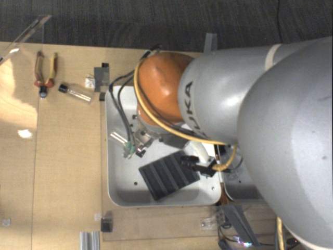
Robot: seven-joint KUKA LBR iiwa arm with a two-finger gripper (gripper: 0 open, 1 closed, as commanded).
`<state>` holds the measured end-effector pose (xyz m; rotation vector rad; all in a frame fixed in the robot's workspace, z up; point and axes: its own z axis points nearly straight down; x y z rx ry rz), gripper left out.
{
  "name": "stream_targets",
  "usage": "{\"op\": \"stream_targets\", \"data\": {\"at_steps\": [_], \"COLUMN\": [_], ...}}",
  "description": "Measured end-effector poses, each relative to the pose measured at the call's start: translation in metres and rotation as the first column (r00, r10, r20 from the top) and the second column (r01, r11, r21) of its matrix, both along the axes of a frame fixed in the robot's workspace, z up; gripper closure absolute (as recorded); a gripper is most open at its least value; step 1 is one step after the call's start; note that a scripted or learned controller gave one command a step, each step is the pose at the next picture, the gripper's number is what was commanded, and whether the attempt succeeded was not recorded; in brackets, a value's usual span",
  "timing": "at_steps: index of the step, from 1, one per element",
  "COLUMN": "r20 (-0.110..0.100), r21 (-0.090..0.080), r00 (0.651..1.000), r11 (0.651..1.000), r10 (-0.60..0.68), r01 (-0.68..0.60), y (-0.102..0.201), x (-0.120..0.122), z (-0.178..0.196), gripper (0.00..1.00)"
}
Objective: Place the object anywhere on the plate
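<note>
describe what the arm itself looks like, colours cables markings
The arm is bulky, rounded and light grey, with a glossy orange band above the wrist. Dark KUKA lettering runs along the grey shell. A yellow cable and black cables loop around the wrist.

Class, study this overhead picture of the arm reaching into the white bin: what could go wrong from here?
1. The arm covers much of the bin, so the camera cannot confirm a grasp; a failed pick might go unnoticed.
2. The dark ribbed object lies tilted near the bin's lower wall; a push could wedge it there.
3. Loose cables hang beside the wrist and could snag.
</note>
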<state>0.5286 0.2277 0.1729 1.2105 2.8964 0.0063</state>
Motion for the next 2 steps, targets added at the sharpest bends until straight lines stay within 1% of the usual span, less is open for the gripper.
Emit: {"op": "stream_targets", "data": {"at_steps": [1,2], "r20": [0.005,0.000], "r21": [-0.001,0.000], "r00": [0.990,0.995], "r11": [0.990,0.995], "r10": [0.138,0.103], "r01": [-0.138,-0.103], "y": [-0.021,-0.005], "x": [0.051,-0.037], "z": [0.089,0.029], "gripper": [1.00,1.00]}}
